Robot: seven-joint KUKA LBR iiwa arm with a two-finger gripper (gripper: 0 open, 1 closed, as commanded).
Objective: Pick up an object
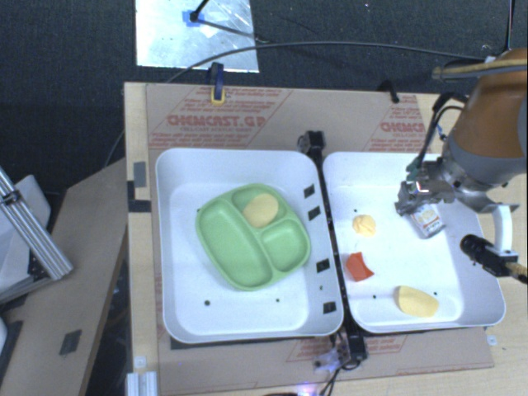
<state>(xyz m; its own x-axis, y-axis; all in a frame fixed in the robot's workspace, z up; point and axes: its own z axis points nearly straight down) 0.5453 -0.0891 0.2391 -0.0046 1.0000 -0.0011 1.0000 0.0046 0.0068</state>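
Note:
My gripper (419, 207) hangs low over the upper right part of the right bin (470, 304). A small pale yellow lump (364, 224) lies on the bin floor just to its left. Further toward the front lie a red piece (358, 266) and a larger yellow piece (417, 301). A whitish item (427, 220) shows right under the gripper; I cannot make out whether it is held or is part of the gripper. The grey and orange arm (493, 130) covers the bin's upper right corner.
The left bin (190, 304) holds a green divided plate (239, 262) with a pale yellow item (261, 210) in its top compartment. A black divider with clips (323, 221) runs between the bins. A black part on the arm (487, 254) sticks out over the right bin's right side.

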